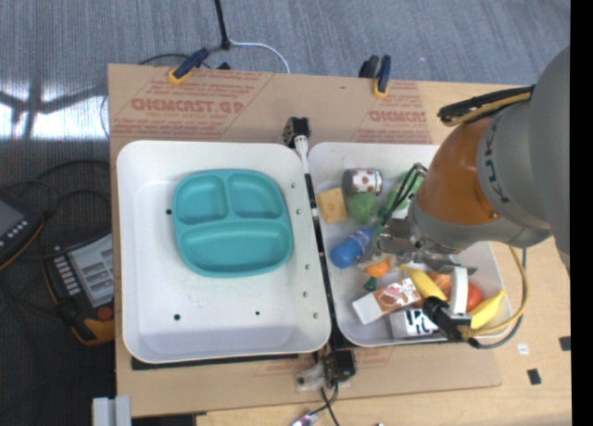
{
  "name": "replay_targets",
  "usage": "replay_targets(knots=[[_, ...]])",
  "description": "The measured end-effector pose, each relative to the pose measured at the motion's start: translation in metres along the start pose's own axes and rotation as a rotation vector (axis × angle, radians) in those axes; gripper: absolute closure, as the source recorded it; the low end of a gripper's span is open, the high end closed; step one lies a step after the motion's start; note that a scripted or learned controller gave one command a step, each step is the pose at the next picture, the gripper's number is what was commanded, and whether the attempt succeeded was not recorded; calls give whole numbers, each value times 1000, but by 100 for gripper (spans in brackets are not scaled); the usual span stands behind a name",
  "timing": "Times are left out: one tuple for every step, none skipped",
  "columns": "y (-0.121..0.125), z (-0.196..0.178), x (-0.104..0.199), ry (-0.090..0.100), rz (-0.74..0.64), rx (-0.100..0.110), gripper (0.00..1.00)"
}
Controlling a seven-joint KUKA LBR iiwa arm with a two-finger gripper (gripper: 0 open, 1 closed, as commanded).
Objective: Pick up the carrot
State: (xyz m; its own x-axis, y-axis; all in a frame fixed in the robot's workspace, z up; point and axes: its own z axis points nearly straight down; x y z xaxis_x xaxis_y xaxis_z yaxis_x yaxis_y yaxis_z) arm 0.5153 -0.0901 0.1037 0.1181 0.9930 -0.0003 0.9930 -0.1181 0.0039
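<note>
In the right bin [324, 257], a small orange carrot [375, 270] lies near the middle, partly hidden among other items. My gripper [400, 241] hangs below the orange-banded wrist [454, 188], just up and right of the carrot and low over the clutter. The arm's body covers much of the gripper.
Around the carrot lie a blue object [349, 250], a green one [363, 206], a yellow block [332, 205], a can [363, 181], a white and red box [387, 297], a red tomato [473, 296] and a banana [491, 309]. A teal divided plate [232, 220] sits in the left bin [148, 322].
</note>
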Motion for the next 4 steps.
replay_targets(knots=[[0,-9,0,0,0,1,100],[29,-80,36,-2,440,6,100],[15,-1,-12,-1,702,0,100],[60,-80,66,-4,985,5,100]])
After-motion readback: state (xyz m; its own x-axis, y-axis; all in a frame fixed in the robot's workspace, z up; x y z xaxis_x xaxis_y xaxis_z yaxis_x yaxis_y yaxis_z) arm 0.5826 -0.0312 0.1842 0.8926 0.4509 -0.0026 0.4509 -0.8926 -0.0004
